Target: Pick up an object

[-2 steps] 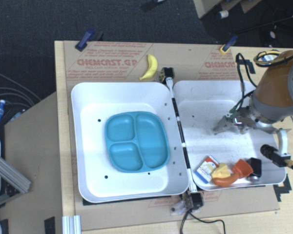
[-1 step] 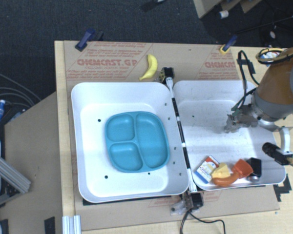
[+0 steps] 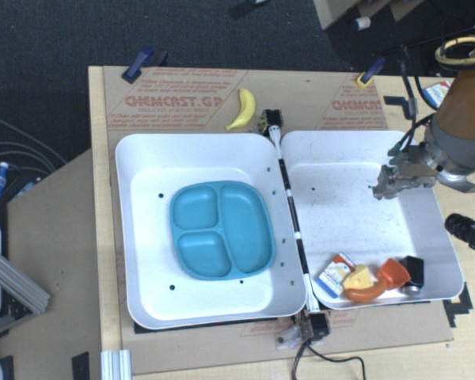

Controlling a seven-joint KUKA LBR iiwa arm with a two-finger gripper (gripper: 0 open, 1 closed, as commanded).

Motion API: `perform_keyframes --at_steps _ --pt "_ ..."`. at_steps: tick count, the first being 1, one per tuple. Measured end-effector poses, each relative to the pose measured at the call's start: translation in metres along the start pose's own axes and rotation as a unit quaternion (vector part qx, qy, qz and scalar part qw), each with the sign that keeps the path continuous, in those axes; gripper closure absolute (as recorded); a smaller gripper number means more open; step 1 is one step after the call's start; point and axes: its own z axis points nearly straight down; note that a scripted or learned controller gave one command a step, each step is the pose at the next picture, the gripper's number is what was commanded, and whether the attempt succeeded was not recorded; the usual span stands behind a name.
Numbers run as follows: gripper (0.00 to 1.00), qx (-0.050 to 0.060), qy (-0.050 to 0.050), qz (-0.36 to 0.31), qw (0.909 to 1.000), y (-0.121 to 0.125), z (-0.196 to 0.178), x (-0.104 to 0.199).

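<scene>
- The gripper (image 3: 389, 182) hangs over the bare upper part of the right bin (image 3: 356, 153); I cannot tell its state
- The objects, an orange piece (image 3: 367, 291) among them, huddle at that bin's near edge; none is grasped
- Best travel toward the pile, single out one item, then descend straight; the clutter risks a glancing grip

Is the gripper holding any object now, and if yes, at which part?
Nothing shows between the fingers of the gripper; it hangs over bare floor of the right bin.
</scene>
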Motion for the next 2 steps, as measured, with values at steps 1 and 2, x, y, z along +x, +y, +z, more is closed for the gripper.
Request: perform_keyframes --at_steps 1,2 --pt "1.0 0.0 0.0 0.0 1.0 0.0 -0.009 0.0" --pt "1.0 0.0 0.0 0.0 1.0 0.016 -0.024 0.053"
